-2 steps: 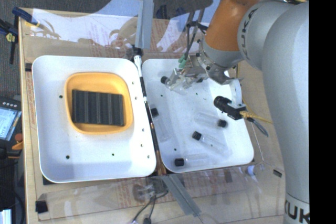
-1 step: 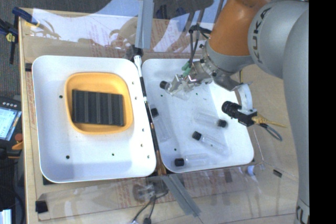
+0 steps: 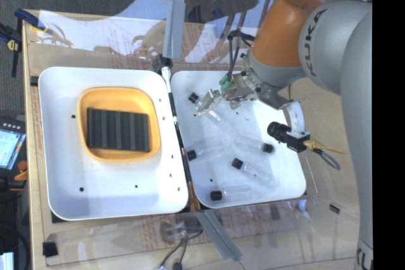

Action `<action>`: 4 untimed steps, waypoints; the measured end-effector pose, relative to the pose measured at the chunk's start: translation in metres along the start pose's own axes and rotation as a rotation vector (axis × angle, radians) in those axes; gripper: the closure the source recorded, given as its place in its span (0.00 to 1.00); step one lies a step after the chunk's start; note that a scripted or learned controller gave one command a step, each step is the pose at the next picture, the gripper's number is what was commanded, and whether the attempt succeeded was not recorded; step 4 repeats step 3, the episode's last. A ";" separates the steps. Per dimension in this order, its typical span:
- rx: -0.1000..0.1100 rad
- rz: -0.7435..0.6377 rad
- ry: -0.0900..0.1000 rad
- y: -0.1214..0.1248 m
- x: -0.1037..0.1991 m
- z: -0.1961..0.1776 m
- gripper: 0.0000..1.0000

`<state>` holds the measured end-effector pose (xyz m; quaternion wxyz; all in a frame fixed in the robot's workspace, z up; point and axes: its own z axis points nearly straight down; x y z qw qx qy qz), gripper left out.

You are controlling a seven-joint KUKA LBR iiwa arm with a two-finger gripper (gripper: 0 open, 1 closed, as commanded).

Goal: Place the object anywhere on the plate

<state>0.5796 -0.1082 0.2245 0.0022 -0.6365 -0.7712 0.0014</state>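
A yellow plate (image 3: 95, 101) with a dark ribbed centre lies in the left bin (image 3: 63, 186). Several clear tubes with black caps are scattered in the right bin (image 3: 288, 183): one near the top left (image 3: 193, 98), one in the middle (image 3: 248, 167), one at the front (image 3: 217, 195). My gripper (image 3: 210, 103) hangs low over the right bin's upper part, just right of the top-left tube. Glare and the clear plastic hide what, if anything, is at its tip.
The grey and orange arm (image 3: 297, 28) covers the right bin's back right corner. A black fitting (image 3: 281, 131) with an orange cable juts over that bin's right side. A raised divider (image 3: 176, 129) separates the bins. Papers lie behind them.
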 end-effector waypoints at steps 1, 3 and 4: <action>0.001 -0.039 -0.001 0.024 0.054 0.008 0.00; -0.004 -0.484 -0.004 0.075 0.160 0.032 0.00; -0.004 -0.484 -0.004 0.075 0.160 0.032 0.00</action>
